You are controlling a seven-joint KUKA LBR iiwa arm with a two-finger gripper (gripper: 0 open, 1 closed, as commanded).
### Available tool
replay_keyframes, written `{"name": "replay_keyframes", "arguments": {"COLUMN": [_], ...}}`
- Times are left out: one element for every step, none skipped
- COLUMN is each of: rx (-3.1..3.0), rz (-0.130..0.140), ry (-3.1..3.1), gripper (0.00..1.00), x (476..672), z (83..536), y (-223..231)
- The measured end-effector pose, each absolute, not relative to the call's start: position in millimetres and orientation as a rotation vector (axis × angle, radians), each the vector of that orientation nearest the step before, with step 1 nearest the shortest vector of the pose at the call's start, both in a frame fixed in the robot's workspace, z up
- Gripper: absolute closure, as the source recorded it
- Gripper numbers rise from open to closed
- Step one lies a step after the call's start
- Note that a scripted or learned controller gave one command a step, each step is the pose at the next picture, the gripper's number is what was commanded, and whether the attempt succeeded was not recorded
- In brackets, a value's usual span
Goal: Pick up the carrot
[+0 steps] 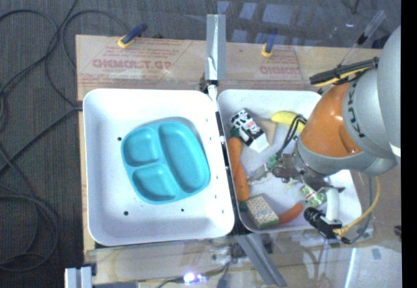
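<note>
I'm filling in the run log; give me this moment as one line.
task: pick carrot | carrot: against left wall of right bin, not held | pincer: low in right bin, right of carrot | left bin: blue divided tray

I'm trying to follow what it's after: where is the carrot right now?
The carrot lies in the right bin, along its left wall, below the black-and-white carton and above the sponge.

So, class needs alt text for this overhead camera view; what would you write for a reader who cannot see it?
A grey and orange robot arm reaches into the right white bin, its gripper low among the items, right of a carrot lying along the bin's left wall. The left white bin holds a blue divided plate.
</note>
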State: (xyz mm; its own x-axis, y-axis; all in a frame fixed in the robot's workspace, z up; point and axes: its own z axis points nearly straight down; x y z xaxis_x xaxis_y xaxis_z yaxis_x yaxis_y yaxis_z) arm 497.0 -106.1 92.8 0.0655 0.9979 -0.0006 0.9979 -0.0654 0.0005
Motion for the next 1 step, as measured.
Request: {"name": "replay_keyframes", "arguments": {"rx": [1.867], "rz": [0.004], "ry": [2.504], "gripper": [0.0], "x": [488.0], "z": [90.6], "y": [-107.9]}}
